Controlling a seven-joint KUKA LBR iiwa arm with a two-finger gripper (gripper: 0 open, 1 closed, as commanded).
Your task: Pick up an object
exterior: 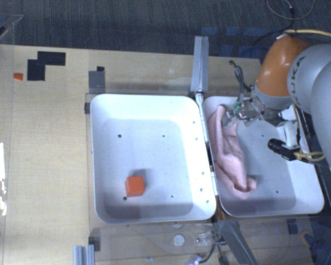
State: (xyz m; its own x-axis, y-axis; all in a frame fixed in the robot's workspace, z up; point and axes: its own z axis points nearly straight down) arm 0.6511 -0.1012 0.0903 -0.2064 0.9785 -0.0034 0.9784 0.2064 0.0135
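A pink cloth [229, 153] lies crumpled along the left side of the right bin [298, 195], its upper end raised against the bin's far left corner. My gripper [235, 113] is low over that upper end, right at the cloth's top edge; the wrist hides how the fingers stand and whether cloth is between them. A small orange block [135, 186] rests in the near left part of the left bin [149, 115], far from the gripper.
A metal divider post [199, 65] stands between the bins at the back. A black cable plug [281, 148] hangs from the arm over the right bin. Black and orange markers [41, 65] lie on the bench at far left.
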